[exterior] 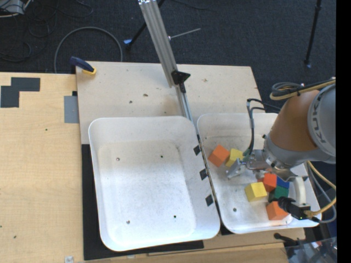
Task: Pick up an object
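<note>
My gripper (239, 166) is low in the right bin (233, 127), its fingers open, with nothing visibly between them. A small yellow block (236, 154) lies just at its upper left, touching or nearly touching one finger. An orange block (219, 155) sits beside that one, toward the bin's left wall. Below the gripper lies a larger yellow block (255, 191). A red block (270, 180), a blue block (284, 182) and a green block (281, 192) cluster to its right, partly under the wrist. Another orange block (277, 210) rests near the front right corner.
The left bin (142, 182) stands next to the right one, with black clips along the shared wall (202, 174). A slanted metal bar (164, 48) rises behind the bins. The orange-banded arm (296, 127) covers the right bin's right side.
</note>
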Robot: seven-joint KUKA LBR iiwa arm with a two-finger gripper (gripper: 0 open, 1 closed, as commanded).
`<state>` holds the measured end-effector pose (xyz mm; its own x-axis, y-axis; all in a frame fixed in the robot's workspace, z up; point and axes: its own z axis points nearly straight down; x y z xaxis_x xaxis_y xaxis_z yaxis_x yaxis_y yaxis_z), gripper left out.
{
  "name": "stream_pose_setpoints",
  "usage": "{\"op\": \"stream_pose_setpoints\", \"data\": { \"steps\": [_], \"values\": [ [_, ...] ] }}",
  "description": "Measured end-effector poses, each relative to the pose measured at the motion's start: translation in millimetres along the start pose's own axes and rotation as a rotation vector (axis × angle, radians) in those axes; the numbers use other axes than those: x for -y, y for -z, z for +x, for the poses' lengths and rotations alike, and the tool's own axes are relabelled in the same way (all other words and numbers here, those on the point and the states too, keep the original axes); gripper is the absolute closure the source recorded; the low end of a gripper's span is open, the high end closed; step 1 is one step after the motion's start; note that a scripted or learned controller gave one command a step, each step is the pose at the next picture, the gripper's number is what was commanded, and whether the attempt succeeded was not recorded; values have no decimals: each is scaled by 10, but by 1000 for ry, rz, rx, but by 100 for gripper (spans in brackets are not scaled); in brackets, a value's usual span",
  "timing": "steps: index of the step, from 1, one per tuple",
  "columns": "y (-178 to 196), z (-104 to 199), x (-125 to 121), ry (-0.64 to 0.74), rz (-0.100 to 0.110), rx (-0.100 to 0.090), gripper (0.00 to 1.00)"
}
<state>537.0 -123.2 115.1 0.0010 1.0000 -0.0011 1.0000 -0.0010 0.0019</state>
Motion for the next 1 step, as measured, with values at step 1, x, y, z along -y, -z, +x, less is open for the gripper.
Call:
{"op": "stream_pose_setpoints", "data": {
  "steps": [1],
  "values": [
    [-246, -82, -664, 2, 0, -1, 0]
  ]
}}
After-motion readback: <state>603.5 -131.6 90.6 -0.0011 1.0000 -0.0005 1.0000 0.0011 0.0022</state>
